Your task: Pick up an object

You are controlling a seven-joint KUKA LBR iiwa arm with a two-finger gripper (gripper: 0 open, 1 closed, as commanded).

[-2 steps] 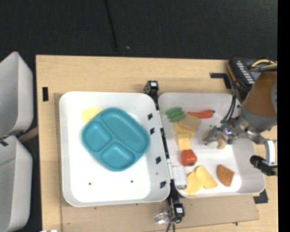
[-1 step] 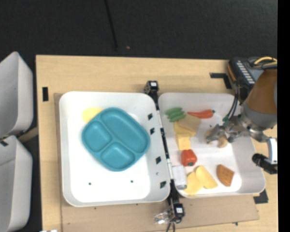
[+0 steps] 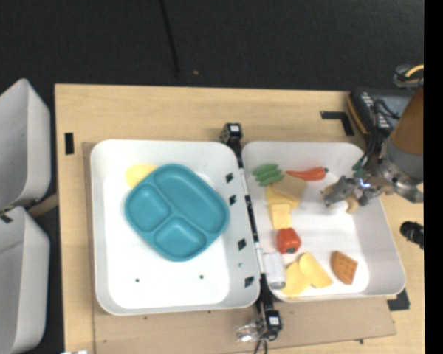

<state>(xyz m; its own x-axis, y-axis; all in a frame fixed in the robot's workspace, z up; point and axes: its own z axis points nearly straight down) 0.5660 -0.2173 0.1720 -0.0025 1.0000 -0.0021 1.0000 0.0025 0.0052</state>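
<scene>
**Toy food in the right-hand bin, gripper low at its 3 o'clock side**

Objects for picking lie in the right bin (image 3: 369,279). Around its centre: a red pepper-like piece (image 3: 288,240) at about 7 o'clock; a yellow cheese wedge (image 3: 283,195) and a smaller yellow block (image 3: 280,214) just below it, at 9 to 10 o'clock; a green leafy item (image 3: 266,173) at 11 o'clock, near the bin's upper left corner; a red chilli (image 3: 308,173) with a green stem at 12 o'clock, just beside the green item. Along the lower edge — at 6 o'clock — pale yellow pieces (image 3: 306,273) sit together, with an orange-brown cracker-like piece (image 3: 344,267) to their 3 o'clock, apart from them.

Gripper (image 3: 345,194) — at 3 o'clock in the right bin, low over the bin floor, well apart from the chilli and the cheese wedge. Its grey fingers point toward 9 o'clock; whether the jaws are open or closed cannot be told, and no item can be made out between them. Arm (image 3: 407,135) enters from the 3 o'clock edge, with its orange band above the wrist.

Left bin (image 3: 107,271) holds a teal divided plate (image 3: 177,211), tilted, near its centre. A small yellow item (image 3: 138,173) peeks out at the plate's 10 o'clock edge, partly hidden beneath it. Both bins rest side by side on a wooden bench (image 3: 170,109).
</scene>
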